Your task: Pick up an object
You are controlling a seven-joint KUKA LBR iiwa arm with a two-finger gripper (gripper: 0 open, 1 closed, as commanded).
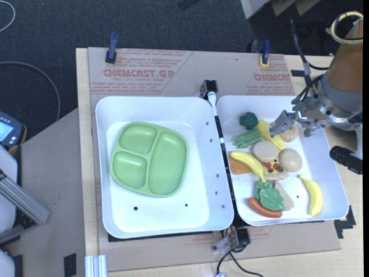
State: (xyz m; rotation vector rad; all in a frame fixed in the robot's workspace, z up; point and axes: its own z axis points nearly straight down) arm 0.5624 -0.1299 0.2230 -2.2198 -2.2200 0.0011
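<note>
Bins side by side on a bench, toy food heaped in the right one, the arm reaching in from three o'clock.

The left bin (115,212) holds a green divided plate (150,158) lying flat near its centre, likely a place to set things down. The right bin (331,203) holds the food loosely piled: broccoli (248,120) at eleven o'clock, a green pod (248,137) below it, a banana (248,162) at nine o'clock, another banana (313,195) at four o'clock, a bun (266,150) and an egg-like piece (290,160) in the middle, a sausage (264,208) at six o'clock. The gripper (287,123) sits at one o'clock, just above a pale piece (289,135); I cannot tell how its jaws stand or whether anything is gripped.
</note>
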